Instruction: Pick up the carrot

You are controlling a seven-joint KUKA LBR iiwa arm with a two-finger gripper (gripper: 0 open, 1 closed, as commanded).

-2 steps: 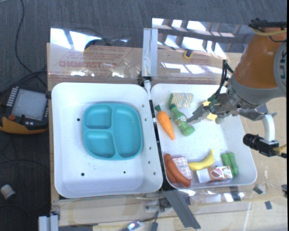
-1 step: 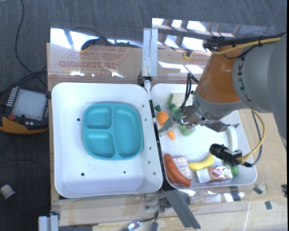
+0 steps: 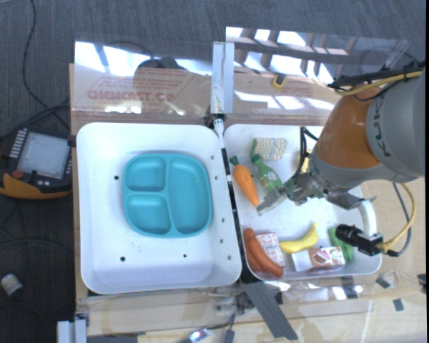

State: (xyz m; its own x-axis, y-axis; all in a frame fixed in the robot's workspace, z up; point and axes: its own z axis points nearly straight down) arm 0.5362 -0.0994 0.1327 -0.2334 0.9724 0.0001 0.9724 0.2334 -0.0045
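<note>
Arm over right bin; gripper mid-frame, fingers apart, empty, just right of carrot. Advice: shift left, straddle carrot's middle, descend, then close.

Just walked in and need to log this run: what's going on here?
The arm's gripper is down in the right bin, right next to the carrot near that bin's left wall. A green bottle lies beside it. The carrot rests on the bin floor, not lifted. The left bin holds a teal plate.
</note>
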